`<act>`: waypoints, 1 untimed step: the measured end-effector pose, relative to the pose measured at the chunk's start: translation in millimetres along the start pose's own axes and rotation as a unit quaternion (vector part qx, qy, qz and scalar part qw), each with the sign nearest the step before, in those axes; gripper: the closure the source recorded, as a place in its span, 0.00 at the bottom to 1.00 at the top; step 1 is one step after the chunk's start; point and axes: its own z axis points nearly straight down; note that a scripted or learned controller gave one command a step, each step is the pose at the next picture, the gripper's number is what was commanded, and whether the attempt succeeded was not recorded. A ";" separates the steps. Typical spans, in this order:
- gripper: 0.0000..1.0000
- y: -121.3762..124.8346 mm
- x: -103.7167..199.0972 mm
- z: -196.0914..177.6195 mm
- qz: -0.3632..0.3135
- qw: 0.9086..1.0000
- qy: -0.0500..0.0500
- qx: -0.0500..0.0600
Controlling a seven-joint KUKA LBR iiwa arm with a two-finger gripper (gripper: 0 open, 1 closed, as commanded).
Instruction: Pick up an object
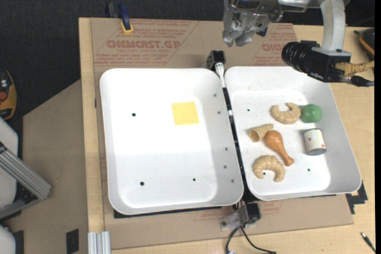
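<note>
My gripper (pixel 243 37) hangs high above the far edge of the bench, over the seam between the two bins, with nothing between its fingers. A flat yellow square (pixel 185 113) lies in the left bin (pixel 119 146). The right bin (pixel 339 163) holds a croissant (pixel 286 113), a green ball (pixel 311 113), a small cone (pixel 260 132), a chicken drumstick (pixel 278 144), a white can (pixel 314 141) and a second croissant (pixel 269 167). All of these lie well below and in front of the gripper.
The bins rest on a brown cardboard sheet (pixel 149 41). A blue and yellow clamp (pixel 124 18) sits at its far left corner. A black clip (pixel 215 59) joins the bins at the far end of their seam.
</note>
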 end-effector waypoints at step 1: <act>1.00 6.6 52.6 157.0 0.001 1.000 -0.006 0.018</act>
